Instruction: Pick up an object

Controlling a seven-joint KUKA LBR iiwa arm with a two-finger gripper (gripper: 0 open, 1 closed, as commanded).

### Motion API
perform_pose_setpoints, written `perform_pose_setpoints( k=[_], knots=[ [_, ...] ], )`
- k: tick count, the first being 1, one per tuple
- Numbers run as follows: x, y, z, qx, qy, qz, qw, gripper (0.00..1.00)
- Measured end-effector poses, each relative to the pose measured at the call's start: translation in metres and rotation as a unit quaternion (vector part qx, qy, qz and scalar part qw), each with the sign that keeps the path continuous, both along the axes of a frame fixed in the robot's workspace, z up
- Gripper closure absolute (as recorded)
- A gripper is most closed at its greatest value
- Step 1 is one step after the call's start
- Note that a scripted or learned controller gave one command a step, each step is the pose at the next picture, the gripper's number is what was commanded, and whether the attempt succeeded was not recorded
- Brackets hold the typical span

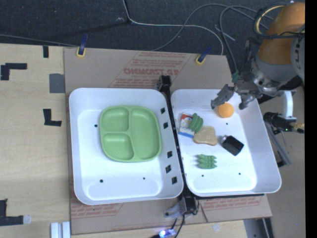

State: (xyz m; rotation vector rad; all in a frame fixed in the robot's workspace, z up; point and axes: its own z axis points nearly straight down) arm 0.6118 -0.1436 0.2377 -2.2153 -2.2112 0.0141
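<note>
The pincer [232, 100] hangs over the far part of the right bin [262, 180], its two fingers spread wide apart. One fingertip sits toward the bin's middle and the other toward its right wall. Nothing is pinched between them.

An orange ball [226, 110] lies on the bin floor just below the gap between the fingers, a little nearer the left fingertip. Whether either finger touches the ball cannot be told from this slant; it looks to rest free on the floor.

Further toward the near side of the same bin lie the other things. A small red, white and blue packet [185, 124] lies with a green ridged toy [196, 122] just beside it and partly over it. A tan slab shaped like a slice of bread [206, 136] touches them on the right. A small black block [232, 145] lies tilted just right of the slab. A green knobbly piece [206, 161] lies apart, nearer the front edge.

The left bin [84, 182] holds a green divided plate [131, 134] with three compartments, lying flat near its middle.

Both bins rest on a brown cardboard sheet [143, 68] on the surface.
</note>
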Motion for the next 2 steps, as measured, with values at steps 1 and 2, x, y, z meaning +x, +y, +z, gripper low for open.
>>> perform_pose_setpoints(
  k=[1, 2],
  knots=[
    [0.002, 0.000, 0.008, -0.0009, -0.007, 0.002, 1.0000, 0.00],
    [0.000, -0.009, -0.048, -0.0013, -0.004, 0.001, 1.0000, 0.00]
  ],
)
